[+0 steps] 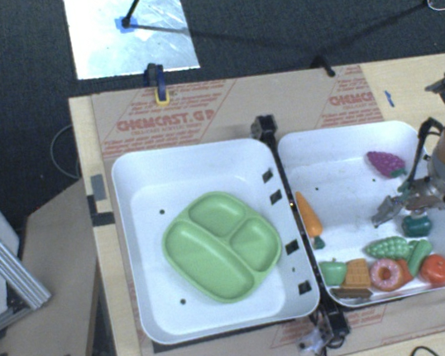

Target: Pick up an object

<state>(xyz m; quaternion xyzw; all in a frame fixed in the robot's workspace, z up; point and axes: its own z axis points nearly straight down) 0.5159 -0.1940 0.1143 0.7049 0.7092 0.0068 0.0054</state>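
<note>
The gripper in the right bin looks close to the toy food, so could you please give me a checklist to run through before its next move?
1. Gripper is over the right bin: ok.
2. Jaws open for a pick: cannot tell, the view is too small and blurred.
3. Nothing held yet: cannot tell, no object shows clearly between the jaws.
4. Target within reach: ok, the dark green piece and the green corn-like toy lie just below the gripper.
5. Room around the target: not ok, the donut, tomato and other toys crowd the near corner.
6. Loose singles available: ok, the carrot and purple grapes lie apart from the pile.
</note>
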